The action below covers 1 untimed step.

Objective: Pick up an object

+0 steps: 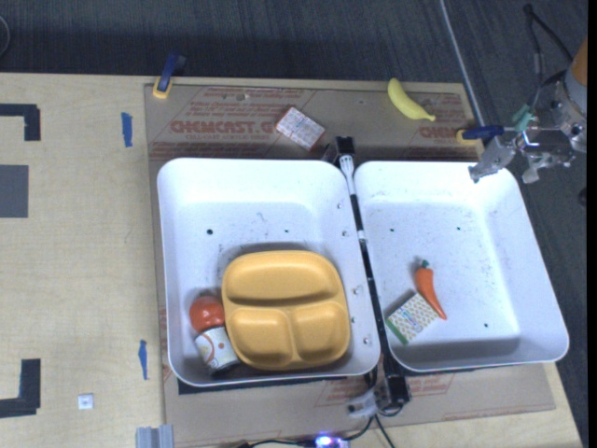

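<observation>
Orange carrot (429, 288) lies in the right bin (532, 278) touching a small patterned packet (412, 317), while the tool (508, 157) hangs well apart over that bin's far right corner, its fingers seemingly spread with nothing between them, though blur leaves this uncertain.

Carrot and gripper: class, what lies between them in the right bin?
Bare white bin floor separates the carrot from the gripper, in the camera view.
</observation>
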Motion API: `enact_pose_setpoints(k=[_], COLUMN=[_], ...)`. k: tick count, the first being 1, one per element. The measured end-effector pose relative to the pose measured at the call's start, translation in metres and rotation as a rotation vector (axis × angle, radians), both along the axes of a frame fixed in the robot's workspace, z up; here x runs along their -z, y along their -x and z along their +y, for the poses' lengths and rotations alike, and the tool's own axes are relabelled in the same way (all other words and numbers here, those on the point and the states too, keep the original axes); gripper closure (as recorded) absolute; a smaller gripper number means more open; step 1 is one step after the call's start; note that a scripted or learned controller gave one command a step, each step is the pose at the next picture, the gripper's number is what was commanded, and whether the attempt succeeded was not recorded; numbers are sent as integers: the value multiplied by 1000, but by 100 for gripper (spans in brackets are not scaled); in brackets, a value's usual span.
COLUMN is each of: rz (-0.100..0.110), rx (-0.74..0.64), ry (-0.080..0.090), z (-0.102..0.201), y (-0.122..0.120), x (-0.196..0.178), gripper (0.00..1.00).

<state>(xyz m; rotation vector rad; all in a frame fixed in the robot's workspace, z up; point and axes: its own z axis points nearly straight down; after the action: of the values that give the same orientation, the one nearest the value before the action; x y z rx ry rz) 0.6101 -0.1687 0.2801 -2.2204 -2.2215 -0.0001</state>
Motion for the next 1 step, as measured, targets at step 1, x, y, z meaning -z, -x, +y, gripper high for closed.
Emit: enact_pose_setpoints(k=[1], rz=[0], rx=[-1], ry=[1], z=[47], y=[33], x=[112], gripper=[0])
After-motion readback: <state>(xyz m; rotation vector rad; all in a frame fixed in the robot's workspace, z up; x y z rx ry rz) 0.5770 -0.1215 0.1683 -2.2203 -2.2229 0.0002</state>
